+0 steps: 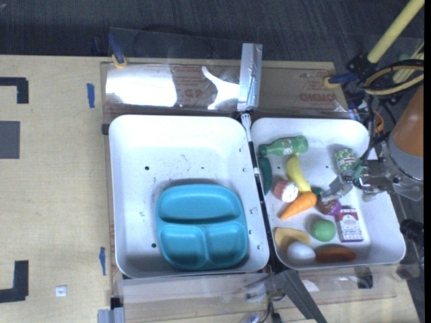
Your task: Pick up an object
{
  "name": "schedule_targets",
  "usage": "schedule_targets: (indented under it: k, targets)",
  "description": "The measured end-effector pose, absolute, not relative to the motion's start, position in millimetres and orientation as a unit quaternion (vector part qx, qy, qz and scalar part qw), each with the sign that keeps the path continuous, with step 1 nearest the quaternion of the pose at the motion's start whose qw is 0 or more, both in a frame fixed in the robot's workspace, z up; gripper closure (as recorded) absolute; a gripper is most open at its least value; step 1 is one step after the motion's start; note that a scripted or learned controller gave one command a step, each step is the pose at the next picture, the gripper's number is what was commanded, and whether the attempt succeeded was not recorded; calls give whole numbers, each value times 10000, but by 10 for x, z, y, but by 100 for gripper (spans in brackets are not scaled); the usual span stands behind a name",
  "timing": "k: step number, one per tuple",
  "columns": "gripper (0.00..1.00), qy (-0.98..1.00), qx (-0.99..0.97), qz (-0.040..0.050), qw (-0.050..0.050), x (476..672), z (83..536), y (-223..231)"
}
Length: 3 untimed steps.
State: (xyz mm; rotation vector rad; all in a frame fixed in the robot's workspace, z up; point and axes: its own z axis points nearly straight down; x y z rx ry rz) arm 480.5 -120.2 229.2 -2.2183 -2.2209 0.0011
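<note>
Camera view, step in hand: the approach to a pick, by my judgement. The gripper is low inside the right bin among the toy food, and nothing can be seen between its fingers.

Camera view, task's things: all lie in the right bin. A green bottle lies on its side at the far left. A banana runs just near of it. A red and white round piece sits beside the banana's near end, and a carrot lies just right of that piece. A green ball, a white egg, a yellow piece and a red sausage crowd the near side. A small red carton lies right of the ball. A patterned green can sits near the far right wall.

Camera view, left bin: it holds a blue divided tray, well apart from the tool.

Camera view, tool state: cannot tell whether it is open or closed; the tip is too small and dark.

Camera view, arm pose: the arm reaches in from the right over the bin's right rim, its wrist angled down and left. The tip is between the can and the carrot, close to a small dark piece.

Camera view, next move: likely a short descent onto one item, then closing and a straight lift; the crowding calls for careful centring.
</note>
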Motion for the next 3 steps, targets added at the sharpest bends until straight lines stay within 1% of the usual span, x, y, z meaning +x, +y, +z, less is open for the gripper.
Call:
schedule_targets:
  k: [1, 2, 3]
  targets:
    - [0, -7948, -6069, 7, 22, 5343, 1344, -904]
    - [0, -8105, -5857, -27, -46, 5134, 2678, -826]
    - [0, -8150, -5794, 17, 36, 5319, 1809, -651]
